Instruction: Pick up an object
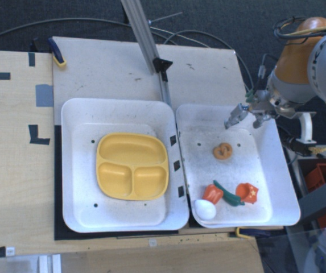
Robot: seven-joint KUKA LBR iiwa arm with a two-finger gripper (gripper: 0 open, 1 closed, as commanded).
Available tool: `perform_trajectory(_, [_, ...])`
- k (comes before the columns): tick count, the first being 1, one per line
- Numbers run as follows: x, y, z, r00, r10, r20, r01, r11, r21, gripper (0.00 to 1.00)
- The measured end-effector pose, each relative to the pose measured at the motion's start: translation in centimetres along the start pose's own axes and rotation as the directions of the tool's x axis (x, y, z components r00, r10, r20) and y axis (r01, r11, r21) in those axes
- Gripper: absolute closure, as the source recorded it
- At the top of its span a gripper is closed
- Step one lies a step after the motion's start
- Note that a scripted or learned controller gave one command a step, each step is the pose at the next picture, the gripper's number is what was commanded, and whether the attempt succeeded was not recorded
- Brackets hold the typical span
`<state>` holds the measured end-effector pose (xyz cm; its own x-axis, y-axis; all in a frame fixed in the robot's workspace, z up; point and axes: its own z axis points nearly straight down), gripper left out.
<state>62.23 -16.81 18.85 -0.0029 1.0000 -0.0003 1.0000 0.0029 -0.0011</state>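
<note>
From the fixed camera above the bench, two shallow white plastic bins sit side by side. The left bin [71,152] holds a yellow plastic divided tray [132,166] with three compartments, lying flat near the bin's middle. The right bin [282,175] holds the small things: a brown pretzel-shaped toy [223,151] lies alone near the bin's centre, and a cluster lies along the near edge. In that cluster an orange-red toy pepper [213,194] lies just beside a white egg-shaped ball [205,210], which rests in the bin's near left corner. A dark green curved stem-like piece [228,195] runs between the pepper and an orange-red toy with a small yellow star mark [247,193].

The grey arm with its orange band [299,56] reaches in from the right. Its two-finger gripper [247,117] hovers over the far right part of the right bin, above the bin floor and well apart from the pretzel toy and the cluster. The fingers [235,116] stand spread apart, and nothing lies between them.

Behind the bins, a slanted grey metal rail [140,24] rises from the bench, and thin dark cables [94,21] curve across the dark floor. A small blue and yellow clamp [57,52] sits at the far left corner of the white board.
</note>
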Motion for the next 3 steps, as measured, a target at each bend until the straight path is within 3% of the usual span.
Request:
perform_trajectory(1, [0.0, 0.0, 0.0, 1.0, 0.0, 0.0, 0.0, 1.0, 0.0, 0.0])
perform_trajectory(3, [0.9, -0.7, 10.2, 1.0, 0.001, 0.001, -0.001, 1.0, 0.001, 0.0])
